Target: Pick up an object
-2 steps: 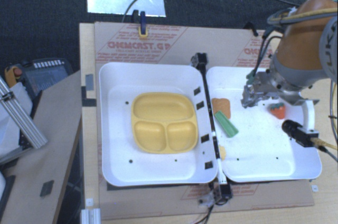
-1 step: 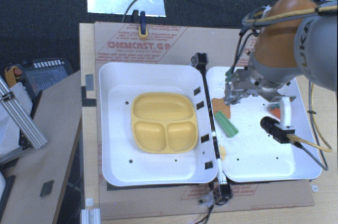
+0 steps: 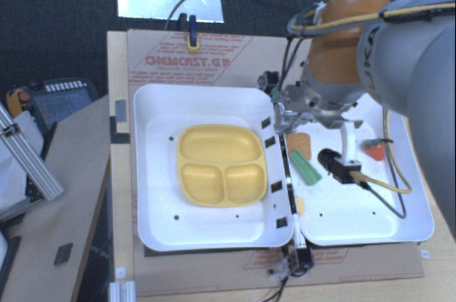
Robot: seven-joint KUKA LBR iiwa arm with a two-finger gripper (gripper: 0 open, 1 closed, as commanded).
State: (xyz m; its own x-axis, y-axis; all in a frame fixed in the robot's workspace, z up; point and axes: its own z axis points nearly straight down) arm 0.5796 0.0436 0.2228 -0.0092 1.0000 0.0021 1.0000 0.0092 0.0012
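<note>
Gripper (image 3: pixel 283 117) low over the left edge of the right bin (image 3: pixel 406 222); its opening cannot be told, the wrist hides it. Green block (image 3: pixel 305 169) near it, just beside a tan-orange slice (image 3: pixel 301 144). Block judged light, rigid, smooth: take across the narrow sides. Yellow divided tray (image 3: pixel 219 164) in the left bin (image 3: pixel 153 222).

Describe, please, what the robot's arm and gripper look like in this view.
The smooth, rounded grey robot arm has a broad, glossy orange band above the wrist. Dark lettering runs down the grey shell beside it, too skewed to read. A thin yellow cable and darker ones run over the orange part. The small grey metal gripper beneath is too cluttered to describe further.
</note>
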